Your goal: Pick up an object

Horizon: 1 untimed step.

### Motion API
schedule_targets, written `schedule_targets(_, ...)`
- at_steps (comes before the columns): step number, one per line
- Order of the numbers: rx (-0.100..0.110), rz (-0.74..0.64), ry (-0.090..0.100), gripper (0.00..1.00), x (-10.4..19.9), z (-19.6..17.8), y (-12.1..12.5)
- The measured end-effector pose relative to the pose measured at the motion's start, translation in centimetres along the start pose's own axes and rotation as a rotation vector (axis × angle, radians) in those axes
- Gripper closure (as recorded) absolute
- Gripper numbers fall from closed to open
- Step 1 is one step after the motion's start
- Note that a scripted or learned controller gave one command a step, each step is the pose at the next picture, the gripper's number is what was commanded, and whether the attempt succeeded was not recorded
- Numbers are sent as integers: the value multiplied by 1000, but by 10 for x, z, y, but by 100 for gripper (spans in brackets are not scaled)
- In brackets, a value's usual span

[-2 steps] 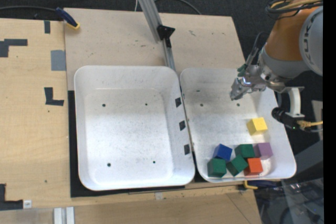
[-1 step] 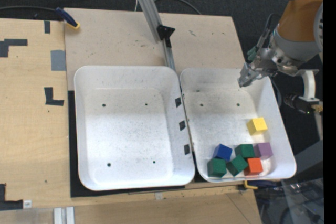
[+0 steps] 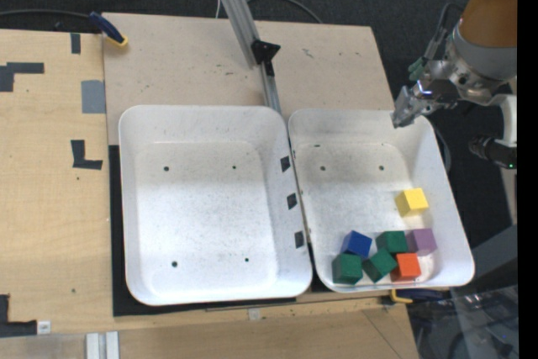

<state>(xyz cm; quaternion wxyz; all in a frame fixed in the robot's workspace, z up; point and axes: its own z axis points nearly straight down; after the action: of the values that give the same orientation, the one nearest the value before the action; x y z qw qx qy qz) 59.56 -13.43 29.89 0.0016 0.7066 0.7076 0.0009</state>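
The right white bin (image 3: pixel 336 130) holds several small blocks near its front right corner: a yellow block (image 3: pixel 413 200) alone, then a blue block (image 3: pixel 356 244), green blocks (image 3: pixel 347 268), a purple block (image 3: pixel 422 240) and an orange block (image 3: pixel 407 266) in a cluster. My gripper (image 3: pixel 405 113) hangs over the bin's back right corner, well behind the blocks, with nothing seen in it. Its fingertips are small and dark against the rim.
The left white bin (image 3: pixel 202 206) stands beside the right one. A slanted metal bar (image 3: pixel 238 4) runs from the top down to the seam between the bins. Cables (image 3: pixel 109 28) lie on the wooden bench at the back left.
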Motion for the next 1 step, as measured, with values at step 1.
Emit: schedule_targets(1,6,-3,2,100,49,23,-11)
